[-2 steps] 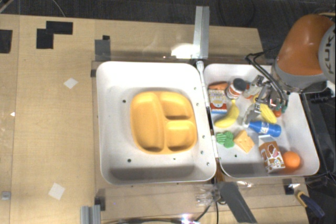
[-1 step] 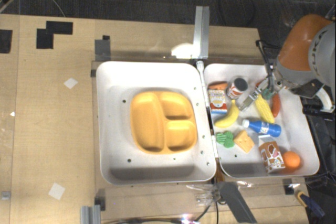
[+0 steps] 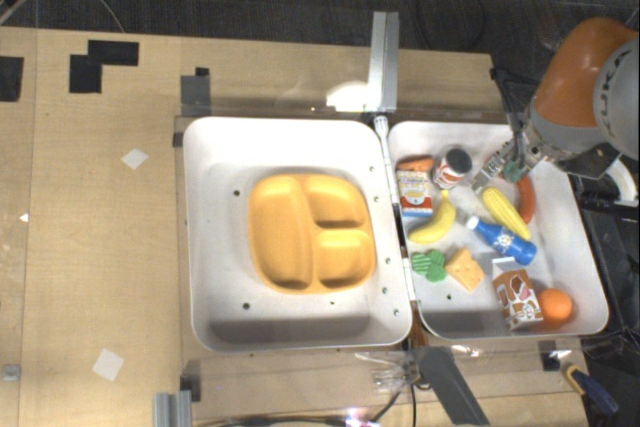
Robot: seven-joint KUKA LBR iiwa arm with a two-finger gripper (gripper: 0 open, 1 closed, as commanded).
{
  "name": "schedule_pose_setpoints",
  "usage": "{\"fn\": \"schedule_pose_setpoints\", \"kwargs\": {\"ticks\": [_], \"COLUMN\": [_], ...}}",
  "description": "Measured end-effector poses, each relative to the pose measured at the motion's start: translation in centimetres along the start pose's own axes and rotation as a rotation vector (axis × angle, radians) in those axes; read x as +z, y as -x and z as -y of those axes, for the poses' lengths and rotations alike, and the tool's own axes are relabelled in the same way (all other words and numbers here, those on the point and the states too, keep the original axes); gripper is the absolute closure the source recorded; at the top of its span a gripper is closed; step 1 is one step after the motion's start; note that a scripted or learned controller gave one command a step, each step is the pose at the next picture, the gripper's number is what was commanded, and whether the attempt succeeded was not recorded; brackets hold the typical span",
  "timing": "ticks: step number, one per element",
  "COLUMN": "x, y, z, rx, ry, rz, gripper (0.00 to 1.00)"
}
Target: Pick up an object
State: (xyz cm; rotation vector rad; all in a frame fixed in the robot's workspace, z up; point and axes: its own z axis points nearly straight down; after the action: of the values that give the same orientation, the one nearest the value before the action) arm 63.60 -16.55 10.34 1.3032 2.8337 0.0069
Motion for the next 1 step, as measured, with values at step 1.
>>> {"fn": "schedule_pose_setpoints", "kwargs": {"ticks": [1], "x": [0.06], "y": [-0.05], "z": [-0.01], "rx": [0.000], "ry": [0.000], "rz": [-0.001], "gripper": [0.00]}}
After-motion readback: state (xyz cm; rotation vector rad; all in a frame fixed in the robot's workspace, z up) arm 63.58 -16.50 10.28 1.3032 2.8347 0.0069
